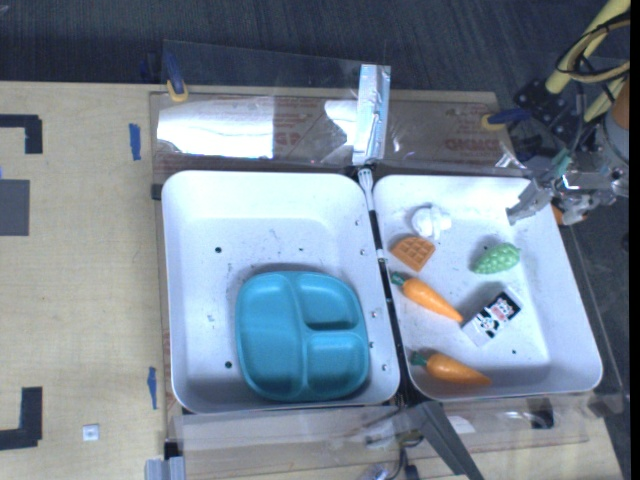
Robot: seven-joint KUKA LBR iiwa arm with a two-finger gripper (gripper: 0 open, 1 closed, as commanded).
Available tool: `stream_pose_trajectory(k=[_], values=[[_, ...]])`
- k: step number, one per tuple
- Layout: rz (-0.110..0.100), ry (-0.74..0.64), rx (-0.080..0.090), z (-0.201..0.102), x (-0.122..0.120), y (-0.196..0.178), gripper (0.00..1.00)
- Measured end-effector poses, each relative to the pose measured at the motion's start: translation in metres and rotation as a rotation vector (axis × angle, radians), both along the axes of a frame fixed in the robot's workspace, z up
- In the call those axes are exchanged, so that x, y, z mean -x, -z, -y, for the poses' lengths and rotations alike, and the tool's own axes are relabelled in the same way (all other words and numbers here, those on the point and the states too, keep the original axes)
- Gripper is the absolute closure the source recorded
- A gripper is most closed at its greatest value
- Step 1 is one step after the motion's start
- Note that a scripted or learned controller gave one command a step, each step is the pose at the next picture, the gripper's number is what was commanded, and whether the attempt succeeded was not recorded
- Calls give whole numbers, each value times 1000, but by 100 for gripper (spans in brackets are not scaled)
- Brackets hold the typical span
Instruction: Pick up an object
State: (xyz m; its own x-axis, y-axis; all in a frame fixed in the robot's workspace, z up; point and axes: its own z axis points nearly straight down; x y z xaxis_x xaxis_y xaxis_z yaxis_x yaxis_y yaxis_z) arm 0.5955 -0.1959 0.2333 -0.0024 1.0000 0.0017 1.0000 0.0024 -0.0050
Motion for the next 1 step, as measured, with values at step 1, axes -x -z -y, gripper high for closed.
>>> stream_pose_trajectory(k=[1], values=[[-5, -3, -1, -15, 15, 85, 0]])
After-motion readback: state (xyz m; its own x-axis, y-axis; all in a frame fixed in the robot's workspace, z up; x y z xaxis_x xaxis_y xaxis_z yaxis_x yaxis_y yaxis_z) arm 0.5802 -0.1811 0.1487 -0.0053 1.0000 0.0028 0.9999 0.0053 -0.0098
